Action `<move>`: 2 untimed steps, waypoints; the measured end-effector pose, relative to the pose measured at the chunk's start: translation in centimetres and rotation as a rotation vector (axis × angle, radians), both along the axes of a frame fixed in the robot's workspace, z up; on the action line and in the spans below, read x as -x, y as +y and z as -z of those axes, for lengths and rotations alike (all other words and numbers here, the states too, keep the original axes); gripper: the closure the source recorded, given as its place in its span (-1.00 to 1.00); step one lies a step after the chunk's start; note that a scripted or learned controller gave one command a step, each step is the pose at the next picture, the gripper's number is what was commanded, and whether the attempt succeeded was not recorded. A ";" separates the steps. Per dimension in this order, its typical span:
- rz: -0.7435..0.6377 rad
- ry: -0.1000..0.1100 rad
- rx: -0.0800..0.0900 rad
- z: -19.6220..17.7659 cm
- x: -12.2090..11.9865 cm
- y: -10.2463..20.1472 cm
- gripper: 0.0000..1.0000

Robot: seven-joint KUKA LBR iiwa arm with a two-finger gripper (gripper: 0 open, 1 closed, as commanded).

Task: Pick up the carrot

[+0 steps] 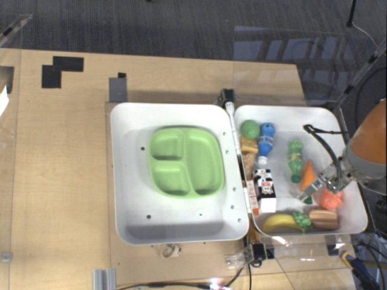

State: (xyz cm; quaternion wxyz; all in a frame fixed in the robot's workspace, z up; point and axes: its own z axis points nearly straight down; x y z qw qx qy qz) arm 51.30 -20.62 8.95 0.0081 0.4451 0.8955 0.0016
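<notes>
The carrot (308,174) is a small orange wedge lying in the right bin (357,222), just right of a green bottle (295,159). My gripper (315,188) reaches in from the right and sits low over the bin, right at the carrot's lower right end. Its metal tip touches or overlaps the carrot's edge. The view does not tell me whether the carrot is between the jaws. The arm's orange band (370,139) hangs over the bin's right rim.
The right bin also holds a green ball (250,128), a blue bottle (266,139), a cow-print carton (263,185), a banana (280,223), a bun (324,219) and a pinkish-red item (332,199) by the gripper. The left bin (127,222) holds a green divided plate (184,161).
</notes>
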 end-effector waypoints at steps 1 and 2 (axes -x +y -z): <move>0.244 0.006 -0.008 -0.4 -5.7 4.5 -1.00; 0.238 -0.002 -0.003 -1.7 -5.9 4.3 1.00</move>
